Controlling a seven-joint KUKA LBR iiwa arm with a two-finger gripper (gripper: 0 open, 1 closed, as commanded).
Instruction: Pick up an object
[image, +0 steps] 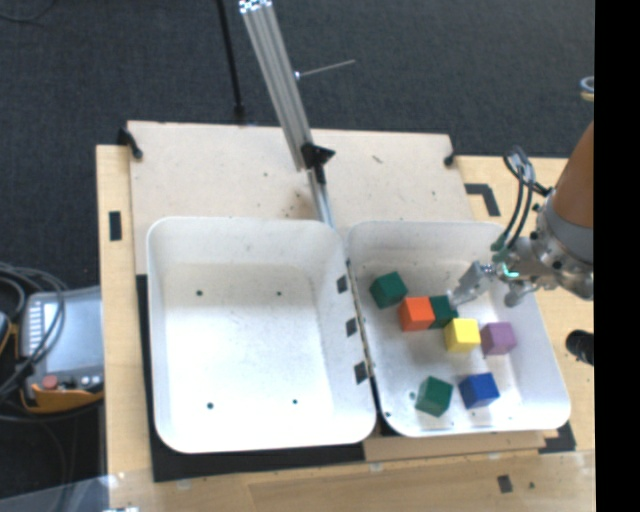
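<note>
Gripper (470, 287) low over right bin (545, 345), reaching in from right edge, grey wrist with orange band above. Fingertips just beside orange cube (416, 313) and the dark green cube (443, 310) tucked against it; fingers too blurred to tell apart or together, nothing seen clamped. Green cube (388, 290) up-left of orange one, touching or nearly so. Yellow cube (462, 334) just below gripper tip, purple cube (498, 338) beside it to the right. Blue cube (479, 389) and second green cube (434, 395) near front wall of right bin, close together. All seven cubes resting in right bin. Left bin (170, 245) alongside, sharing the middle wall. Metal pole (283, 90) slanting up behind bins.
</note>
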